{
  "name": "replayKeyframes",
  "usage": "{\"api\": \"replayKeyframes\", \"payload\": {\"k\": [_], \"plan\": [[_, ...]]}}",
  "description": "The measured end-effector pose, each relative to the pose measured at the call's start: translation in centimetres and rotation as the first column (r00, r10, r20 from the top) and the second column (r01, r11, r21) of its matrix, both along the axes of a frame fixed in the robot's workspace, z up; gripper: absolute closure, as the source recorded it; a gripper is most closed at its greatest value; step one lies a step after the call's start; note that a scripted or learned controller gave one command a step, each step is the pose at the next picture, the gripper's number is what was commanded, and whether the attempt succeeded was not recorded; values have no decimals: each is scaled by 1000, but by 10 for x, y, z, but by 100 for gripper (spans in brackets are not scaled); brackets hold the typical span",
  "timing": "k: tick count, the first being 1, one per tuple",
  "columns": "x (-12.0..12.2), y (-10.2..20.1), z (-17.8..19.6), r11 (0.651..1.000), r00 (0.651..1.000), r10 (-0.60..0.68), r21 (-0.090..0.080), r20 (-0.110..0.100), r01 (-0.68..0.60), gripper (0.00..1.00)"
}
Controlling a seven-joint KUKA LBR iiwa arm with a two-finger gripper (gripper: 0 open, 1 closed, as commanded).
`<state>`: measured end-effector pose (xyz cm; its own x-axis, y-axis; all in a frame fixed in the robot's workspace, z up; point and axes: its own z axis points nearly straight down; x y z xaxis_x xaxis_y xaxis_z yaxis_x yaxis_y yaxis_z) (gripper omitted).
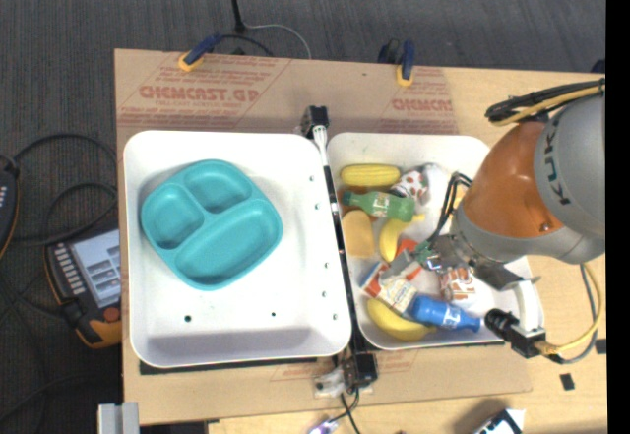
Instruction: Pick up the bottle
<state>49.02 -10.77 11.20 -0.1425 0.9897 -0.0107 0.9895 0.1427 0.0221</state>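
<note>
A green bottle (382, 206) with an orange cap lies on its side in the upper part of the right bin (479, 149). A blue bottle-shaped item (445, 314) with a white end lies near that bin's front edge. My gripper (431, 257) hangs low over the middle of the right bin, below the orange band of the arm, among the packed objects. It sits below and to the right of the green bottle and just above the blue one. Nothing is plainly seen held in it.
The right bin also holds a yellow corn-like piece (369, 174), a white and red toy (417, 184), a yellow block (359, 236), a banana (394, 321) and a red and white packet (394, 286). A teal divided plate (211, 222) lies in the left bin (236, 329).
</note>
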Motion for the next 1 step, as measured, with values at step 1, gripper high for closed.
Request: {"api": "replayKeyframes", "payload": {"k": [1], "plan": [[1,-2,-1,1000,1000,9,-1,2,-9,0]]}}
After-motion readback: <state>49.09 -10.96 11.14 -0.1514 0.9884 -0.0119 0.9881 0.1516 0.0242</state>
